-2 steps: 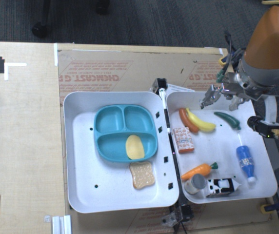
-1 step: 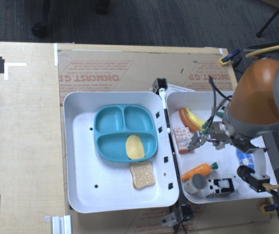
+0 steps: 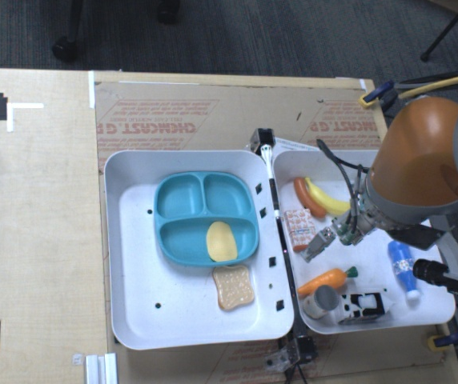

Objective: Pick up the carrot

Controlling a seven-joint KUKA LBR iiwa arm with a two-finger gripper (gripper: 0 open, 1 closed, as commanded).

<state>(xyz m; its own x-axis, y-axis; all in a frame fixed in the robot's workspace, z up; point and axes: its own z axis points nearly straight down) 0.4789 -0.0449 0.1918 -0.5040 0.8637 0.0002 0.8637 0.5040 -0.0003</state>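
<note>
Where bins meet, carrot below gripper

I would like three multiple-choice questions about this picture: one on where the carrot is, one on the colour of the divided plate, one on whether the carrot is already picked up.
1. Where does the carrot lie?
A. In the right bin
B. On the divided plate
C. On the cardboard behind the bins

2. What colour is the divided plate in the left bin?
A. Red
B. Blue
C. Black

3. What is the state of the carrot?
A. Lifted above the bin
B. Resting on the plate
C. Lying on the bin floor, below the gripper

Answers: 1 A, the carrot lies near the front of the right bin, beside a small round can. 2 B, the plate is plainly blue. 3 C, the carrot rests on the bin floor, apart from the gripper.
</note>
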